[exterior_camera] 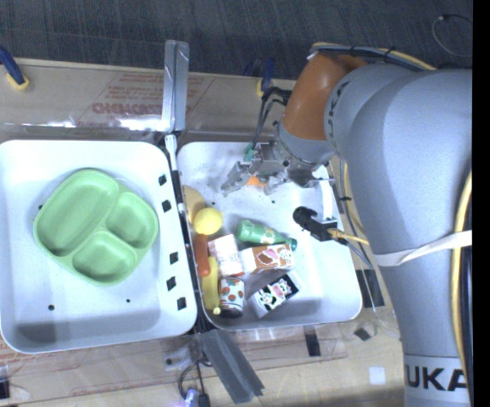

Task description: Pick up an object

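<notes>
Camera view looks down at a slant on two shallow white bins set side by side on a bench. The left bin holds a pale green divided plate lying flat near its middle.

The right bin holds all the small items, crowded along its left wall and into its near left corner. A yellow ball sits against the left wall about halfway along it. Just beside the ball, toward the middle of the bin, a green bottle lies on its side, its long axis running across the bin from left wall to right wall. Nearer the front edge are a small white and red carton, a brown carton, a can and a black and white patterned box, packed close together.

The grey arm reaches in from the right. Its gripper hangs low over bare bin floor near the far edge, apart from every item, and nothing is seen in its grasp. Whether it is spread or closed cannot be made out.

The ball and bottle are likely the closest picks. Both lie from the gripper toward the near edge, the ball more toward the left wall.
</notes>
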`<state>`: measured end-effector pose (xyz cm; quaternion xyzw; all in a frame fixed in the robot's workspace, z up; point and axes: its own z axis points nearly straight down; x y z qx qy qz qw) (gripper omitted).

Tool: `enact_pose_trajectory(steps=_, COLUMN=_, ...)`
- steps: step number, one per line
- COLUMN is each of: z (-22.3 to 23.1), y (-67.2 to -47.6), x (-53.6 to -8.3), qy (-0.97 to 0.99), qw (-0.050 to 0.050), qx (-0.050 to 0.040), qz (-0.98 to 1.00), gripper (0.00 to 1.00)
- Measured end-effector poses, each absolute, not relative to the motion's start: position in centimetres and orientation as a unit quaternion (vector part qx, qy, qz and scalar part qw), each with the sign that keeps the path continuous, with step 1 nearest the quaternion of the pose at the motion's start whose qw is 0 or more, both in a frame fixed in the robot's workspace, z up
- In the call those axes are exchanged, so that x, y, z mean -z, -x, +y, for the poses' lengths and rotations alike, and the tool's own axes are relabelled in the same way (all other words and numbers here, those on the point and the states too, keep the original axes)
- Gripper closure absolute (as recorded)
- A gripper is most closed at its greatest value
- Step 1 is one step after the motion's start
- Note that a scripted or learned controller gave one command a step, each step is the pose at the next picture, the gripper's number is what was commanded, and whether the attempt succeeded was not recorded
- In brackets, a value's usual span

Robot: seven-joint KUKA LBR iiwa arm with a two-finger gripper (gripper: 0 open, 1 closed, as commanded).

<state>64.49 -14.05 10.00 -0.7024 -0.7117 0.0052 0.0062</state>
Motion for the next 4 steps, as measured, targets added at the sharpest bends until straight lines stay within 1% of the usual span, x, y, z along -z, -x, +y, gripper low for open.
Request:
enact_pose_trajectory(steps=1, z=-14.0, y=-64.5, x=-10.6, qy=0.701, qw=0.007, qx=-0.0061, qz=-0.713, gripper=1.0)
enact_pose_trajectory(steps=2, z=-14.0, y=-64.5, x=-10.6, qy=0.701, qw=0.007, qx=-0.0061, qz=-0.713, gripper=0.0)
enact_pose_trajectory(steps=3, z=-13.9, y=-64.6, x=-11.2, qy=0.7, qw=0.006, qx=-0.0065, qz=-0.714, gripper=1.0)
enact_pose_trajectory(steps=4, z=-19.6, y=-65.6, x=-8.7, qy=0.73, qw=0.004, qx=-0.0032, qz=-0.683, gripper=1.0)
